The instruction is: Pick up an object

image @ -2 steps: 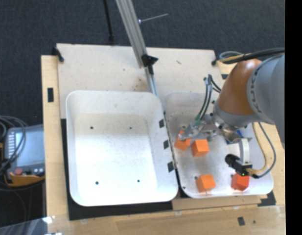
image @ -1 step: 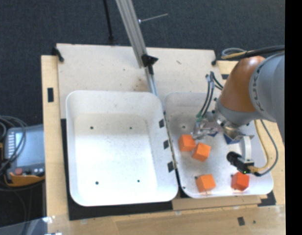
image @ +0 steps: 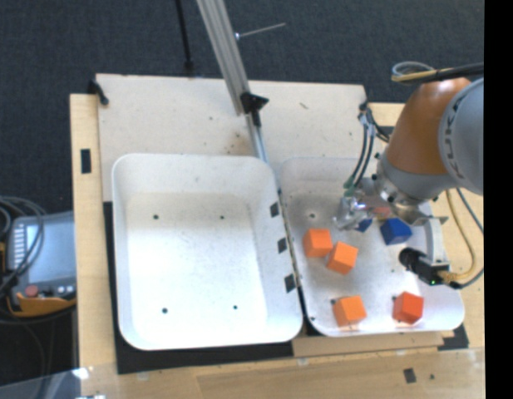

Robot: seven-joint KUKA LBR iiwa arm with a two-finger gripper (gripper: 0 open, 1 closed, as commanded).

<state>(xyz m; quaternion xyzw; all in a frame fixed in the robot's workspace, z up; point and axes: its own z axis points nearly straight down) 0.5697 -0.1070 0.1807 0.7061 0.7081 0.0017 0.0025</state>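
I have the arm reaching in from the right over the right bin (image: 299, 181), and the gripper (image: 353, 214) sits low near the bin floor, toward the bin's upper middle. I cannot tell its state; the wrist hides too much of it. Nothing is visibly caught in it, so I judge the pick is not yet made and the step in hand is the approach or the descent onto a target.

In this bin I count 4 orange blocks: 1 just below and left of the gripper (image: 318, 242), 1 beside that (image: 342, 258), 1 near the front edge (image: 350, 310) and 1 at the front right (image: 408, 307). A blue block (image: 395, 230) lies just right of the gripper, partly under the wrist.

The next move calls for centring over 1 block, probably the nearest orange or the blue, before closing and lifting straight up.
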